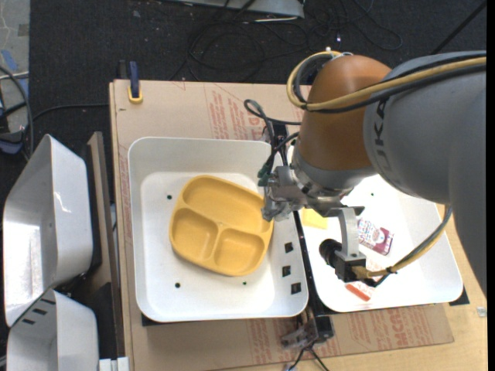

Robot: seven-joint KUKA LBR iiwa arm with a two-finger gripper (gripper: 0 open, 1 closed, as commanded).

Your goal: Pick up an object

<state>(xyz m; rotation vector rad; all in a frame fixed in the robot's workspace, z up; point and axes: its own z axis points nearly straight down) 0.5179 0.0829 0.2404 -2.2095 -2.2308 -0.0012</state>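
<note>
Presently catalogued, each place given against the plate:

1. Yellow divided plate (220, 226). Three compartments, lying flat with the open side up, turned a little askew. It sits toward the middle of its white bin (155, 288), clear of the walls on every side that shows.
   - Handling, as a judgement: probably rigid moulded plastic, so light, stiff and not fragile, but smooth and apt to slip.
   - It is too broad to span from above. The raised outer rim is the likely hold, pinched across the lip, or else a ridge between compartments.
   - A hold at one edge will let the far side droop, so a firm grip matters.

2. End effector (272, 201). It is down at the plate's right rim, just beside the wall between the bins. Whether it is released or clenched cannot be told, nor whether it touches the plate, because the wrist hides it.

3. Second bin (433, 284), to the right of the plate. It contains:
   - a flat yellow piece (313, 219) nearest the plate;
   - a small pink-and-white packet (377, 238) farther right;
   - a red scrap (357, 291) lower down.

4. Surface (201, 107). A brown board that carries both bins and shows bare beyond the plate's far side.
</note>
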